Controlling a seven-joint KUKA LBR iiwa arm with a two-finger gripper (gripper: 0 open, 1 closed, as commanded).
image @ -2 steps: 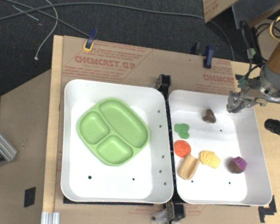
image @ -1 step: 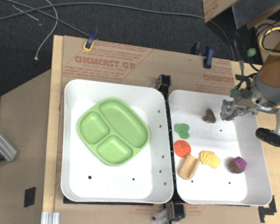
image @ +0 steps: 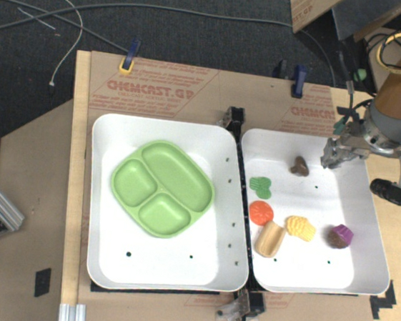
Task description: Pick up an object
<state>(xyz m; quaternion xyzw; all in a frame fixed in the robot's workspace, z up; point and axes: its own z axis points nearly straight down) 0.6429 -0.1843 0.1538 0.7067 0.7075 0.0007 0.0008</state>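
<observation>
My gripper (image: 332, 158) hangs over the far right part of the right bin (image: 367, 211), close to that bin's back rim, and from this angle I cannot tell how wide it stands or whether it has anything in it. Just to its left, near but apart from it, lies a small brown lump (image: 300, 166) on the white floor. Nearer the camera and further left sit a green leafy piece (image: 260, 187), an orange-red round piece (image: 261, 213), a tan roll (image: 270, 239) and a yellow ridged piece (image: 300, 228), bunched close by the rim that divides the two bins. A purple piece (image: 340, 236) sits alone below my gripper, toward the bin's right wall. Between the brown lump and that cluster the floor is bare, as is the near right corner. Well off to my left, the left bin (image: 104, 181) bears a green divided plate (image: 162, 187), with open white floor all round it.
</observation>
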